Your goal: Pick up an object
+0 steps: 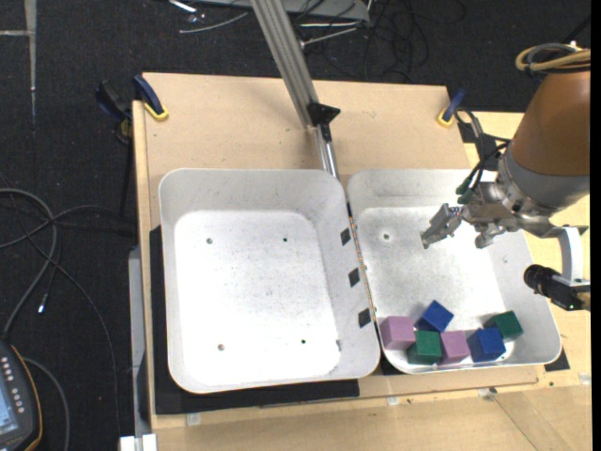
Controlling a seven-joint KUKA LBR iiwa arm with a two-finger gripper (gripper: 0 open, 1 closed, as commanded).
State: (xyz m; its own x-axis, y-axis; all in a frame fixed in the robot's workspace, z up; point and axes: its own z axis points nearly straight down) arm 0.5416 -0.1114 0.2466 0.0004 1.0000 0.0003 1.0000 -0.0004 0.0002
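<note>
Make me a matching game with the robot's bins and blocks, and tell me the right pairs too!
Things:
1. left bin
2. right bin
3. gripper
4. clamps

Descriptions:
A. holds the coloured blocks bunched along its near edge
B. hangs above the middle of the right bin, away from the blocks
C. sit at the bench's far corners
D. has a speckled white floor with small dark dots

Pairs: 1-D, 2-A, 3-B, 4-C
</note>
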